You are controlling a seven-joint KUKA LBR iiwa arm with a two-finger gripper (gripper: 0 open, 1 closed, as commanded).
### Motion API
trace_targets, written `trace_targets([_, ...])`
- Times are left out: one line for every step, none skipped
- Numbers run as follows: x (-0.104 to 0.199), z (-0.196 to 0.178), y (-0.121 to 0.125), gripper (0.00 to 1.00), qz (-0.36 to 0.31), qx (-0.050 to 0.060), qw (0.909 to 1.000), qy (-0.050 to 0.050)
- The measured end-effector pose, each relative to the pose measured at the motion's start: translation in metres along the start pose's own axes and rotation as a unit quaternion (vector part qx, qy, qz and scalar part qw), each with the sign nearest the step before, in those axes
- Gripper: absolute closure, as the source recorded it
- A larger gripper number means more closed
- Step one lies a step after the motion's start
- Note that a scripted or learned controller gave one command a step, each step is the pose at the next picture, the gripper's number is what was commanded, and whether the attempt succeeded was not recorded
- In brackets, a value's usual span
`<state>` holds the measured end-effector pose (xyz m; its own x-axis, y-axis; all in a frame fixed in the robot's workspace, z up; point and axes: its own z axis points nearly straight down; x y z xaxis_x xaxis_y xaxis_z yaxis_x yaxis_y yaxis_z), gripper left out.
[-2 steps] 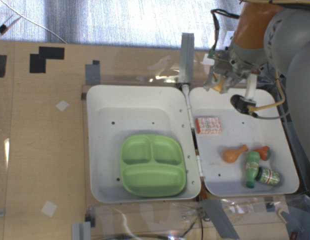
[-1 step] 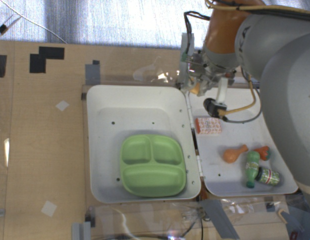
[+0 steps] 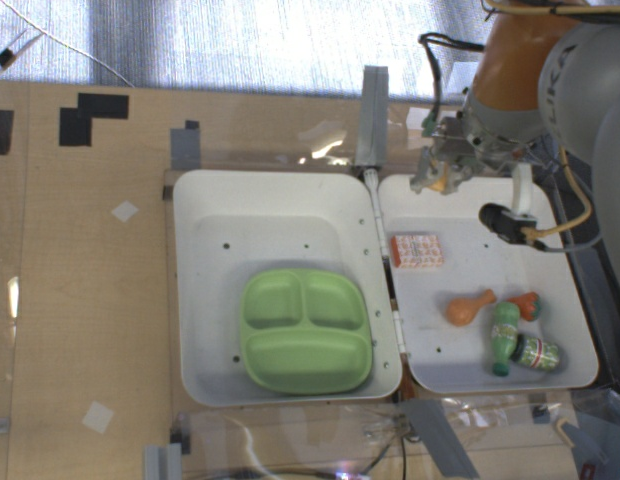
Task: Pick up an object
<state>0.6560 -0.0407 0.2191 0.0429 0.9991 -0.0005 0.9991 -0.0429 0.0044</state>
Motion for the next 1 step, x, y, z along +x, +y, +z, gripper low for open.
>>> trace_targets([0.0159, 0.0048, 0.013, 1.0, 0.026, 0.0, 0.9997, 0.001])
